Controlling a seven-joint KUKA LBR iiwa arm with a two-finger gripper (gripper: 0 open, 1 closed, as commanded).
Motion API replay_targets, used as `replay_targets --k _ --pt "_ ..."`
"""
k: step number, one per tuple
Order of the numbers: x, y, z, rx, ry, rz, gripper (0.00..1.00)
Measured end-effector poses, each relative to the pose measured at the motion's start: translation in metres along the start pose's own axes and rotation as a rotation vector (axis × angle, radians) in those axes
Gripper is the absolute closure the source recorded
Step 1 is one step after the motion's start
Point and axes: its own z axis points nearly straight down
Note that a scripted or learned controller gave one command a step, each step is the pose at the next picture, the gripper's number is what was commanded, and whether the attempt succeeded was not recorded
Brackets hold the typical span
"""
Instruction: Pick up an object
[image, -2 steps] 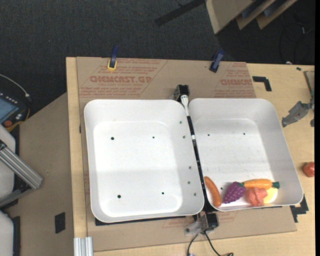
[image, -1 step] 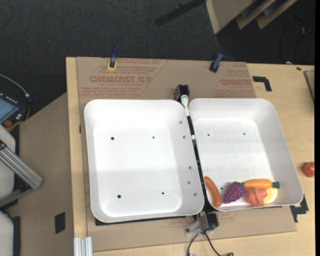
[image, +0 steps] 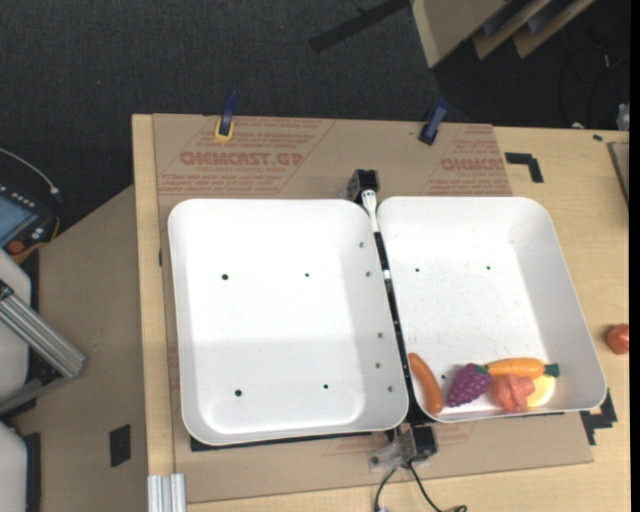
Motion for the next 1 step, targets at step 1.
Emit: replay_targets --k 1 --pt "-0.0662 -0.0682 0.0113 0.017 0.002 0.017 0.0"
